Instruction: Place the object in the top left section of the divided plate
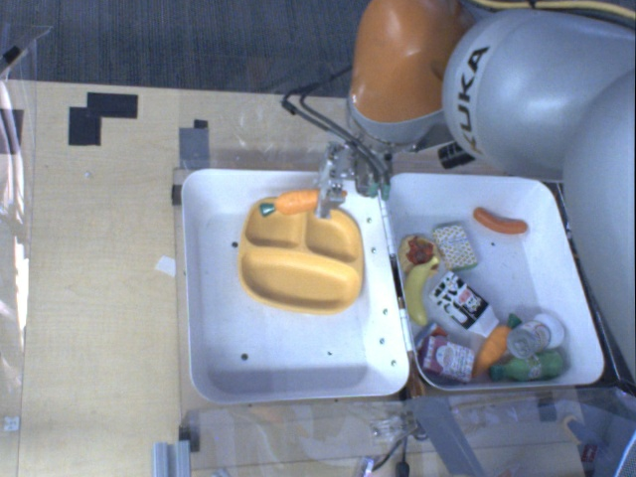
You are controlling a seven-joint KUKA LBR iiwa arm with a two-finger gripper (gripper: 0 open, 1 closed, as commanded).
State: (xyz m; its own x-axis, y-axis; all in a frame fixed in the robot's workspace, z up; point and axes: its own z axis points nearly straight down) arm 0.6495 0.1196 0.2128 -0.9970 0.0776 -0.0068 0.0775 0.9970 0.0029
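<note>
Orange plastic toy carrot [295, 203] lies on the yellow divided plate's [298, 276] far rim; we judge it light, stiff, slippery, best taken mid-body. Jaws' state: we cannot tell.

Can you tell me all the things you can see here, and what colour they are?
left bin: 1, white, holds the plate
right bin: 1, white, holds toys
divided plate: 1, yellow, left bin
carrot: 1, orange, green tip, plate's top edge, at the gripper
sausage: 1, orange-red, right bin, top
banana: 1, yellow, right bin, left side
can: 1, silver, right bin, bottom
arm: 1, grey and orange, from right
gripper: 1, at the carrot
</note>
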